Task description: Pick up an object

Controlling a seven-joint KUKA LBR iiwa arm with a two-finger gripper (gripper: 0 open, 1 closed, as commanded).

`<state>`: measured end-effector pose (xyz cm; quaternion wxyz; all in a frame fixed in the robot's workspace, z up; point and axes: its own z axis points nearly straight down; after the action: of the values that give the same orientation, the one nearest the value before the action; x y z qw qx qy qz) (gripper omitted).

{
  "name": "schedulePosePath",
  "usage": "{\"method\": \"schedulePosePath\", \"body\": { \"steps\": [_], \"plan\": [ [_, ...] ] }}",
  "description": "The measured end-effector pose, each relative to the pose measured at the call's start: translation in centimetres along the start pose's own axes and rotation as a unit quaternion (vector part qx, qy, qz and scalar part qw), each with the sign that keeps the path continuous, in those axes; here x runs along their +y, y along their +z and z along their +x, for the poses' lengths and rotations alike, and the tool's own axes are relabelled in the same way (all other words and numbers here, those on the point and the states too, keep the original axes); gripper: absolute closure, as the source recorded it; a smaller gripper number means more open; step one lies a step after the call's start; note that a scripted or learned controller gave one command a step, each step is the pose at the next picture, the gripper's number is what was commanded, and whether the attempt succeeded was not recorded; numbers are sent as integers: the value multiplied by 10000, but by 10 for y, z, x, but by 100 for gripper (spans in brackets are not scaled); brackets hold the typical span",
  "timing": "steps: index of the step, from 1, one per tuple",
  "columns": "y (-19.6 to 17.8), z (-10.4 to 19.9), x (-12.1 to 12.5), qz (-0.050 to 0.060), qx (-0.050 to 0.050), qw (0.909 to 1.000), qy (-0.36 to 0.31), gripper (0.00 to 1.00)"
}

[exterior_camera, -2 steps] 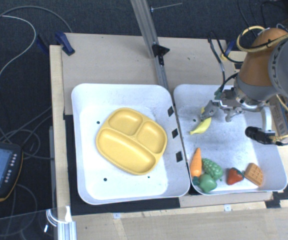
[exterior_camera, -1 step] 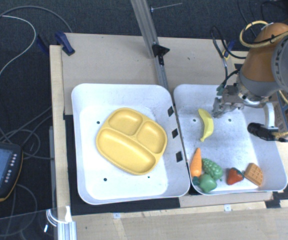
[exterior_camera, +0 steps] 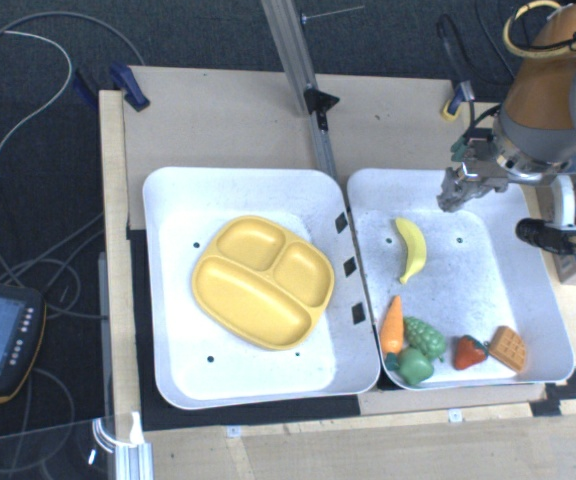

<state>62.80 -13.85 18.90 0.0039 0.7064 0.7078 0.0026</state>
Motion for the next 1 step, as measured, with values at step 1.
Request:
{"method": "schedulePosePath", "body": {
  "steps": [1],
  "plan": [
    [-45,0,0,10,1,10000,2,100]
  ]
}}
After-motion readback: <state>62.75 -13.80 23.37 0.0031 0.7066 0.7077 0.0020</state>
